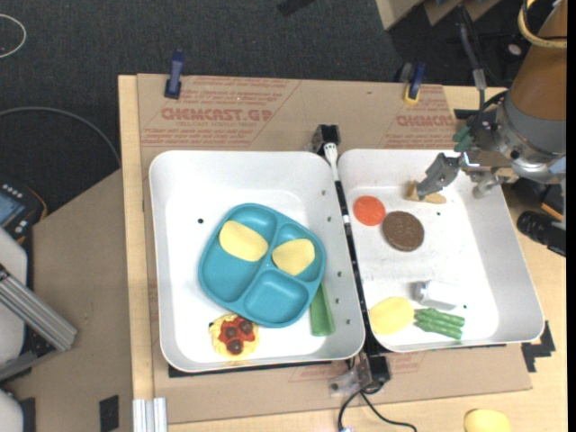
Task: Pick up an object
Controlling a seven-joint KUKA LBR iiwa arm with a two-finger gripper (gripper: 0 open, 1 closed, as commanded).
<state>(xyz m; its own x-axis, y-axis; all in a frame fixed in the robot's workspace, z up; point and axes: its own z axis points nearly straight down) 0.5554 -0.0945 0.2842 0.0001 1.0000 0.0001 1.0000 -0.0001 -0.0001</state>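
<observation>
Claw above right bin.

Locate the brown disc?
The brown disc lies in the right bin, toward its upper left, just right of the orange disc and below-left of the gripper.

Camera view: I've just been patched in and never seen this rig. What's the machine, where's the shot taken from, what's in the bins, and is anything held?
One fixed camera looks down at a slant on a bench with two white bins. The arm reaches in from the right; its gripper hangs over the right bin's far end, and nothing shows between its fingers. That bin holds an orange disc, a brown disc, a yellow piece, green beans and a small grey piece. The left bin holds a blue tray with two yellow pieces, a small pizza and a green stick.
</observation>
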